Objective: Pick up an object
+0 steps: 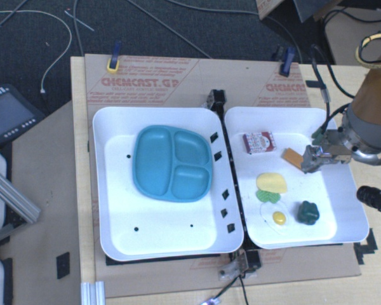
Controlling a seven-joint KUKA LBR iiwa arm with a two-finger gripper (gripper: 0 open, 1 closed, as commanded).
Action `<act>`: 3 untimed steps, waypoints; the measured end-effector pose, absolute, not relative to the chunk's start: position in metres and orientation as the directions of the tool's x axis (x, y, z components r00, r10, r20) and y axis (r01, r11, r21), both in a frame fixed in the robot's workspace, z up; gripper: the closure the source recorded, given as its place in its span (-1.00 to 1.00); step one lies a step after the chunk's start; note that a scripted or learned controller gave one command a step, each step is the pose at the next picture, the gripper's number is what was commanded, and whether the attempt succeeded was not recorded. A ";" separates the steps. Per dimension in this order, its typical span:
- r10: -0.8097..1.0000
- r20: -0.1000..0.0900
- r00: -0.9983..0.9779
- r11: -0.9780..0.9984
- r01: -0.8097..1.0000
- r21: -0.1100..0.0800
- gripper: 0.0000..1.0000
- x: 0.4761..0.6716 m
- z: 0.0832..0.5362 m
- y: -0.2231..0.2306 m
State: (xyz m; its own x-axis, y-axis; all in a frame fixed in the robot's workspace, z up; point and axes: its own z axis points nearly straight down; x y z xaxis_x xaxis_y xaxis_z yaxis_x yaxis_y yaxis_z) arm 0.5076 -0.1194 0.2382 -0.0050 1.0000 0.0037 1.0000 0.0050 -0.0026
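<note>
We see the gripper over the right bin, touching an orange block; whether it's clamped, we can't tell.

A blue divided plate lies in the left bin. In the right bin, the gripper hangs just beside an orange block, with a red-and-white packet near it. Nearer the front lie a yellow piece, a green scrap, a small yellow item and a dark green object.
</note>
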 end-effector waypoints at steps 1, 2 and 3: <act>1.000 0.003 -0.008 0.008 1.000 0.001 1.00 0.513 0.246 -0.063; 1.000 0.003 -0.005 0.005 1.000 -0.003 1.00 0.505 0.240 -0.016; 1.000 0.002 -0.005 0.005 1.000 -0.004 1.00 0.512 0.228 0.036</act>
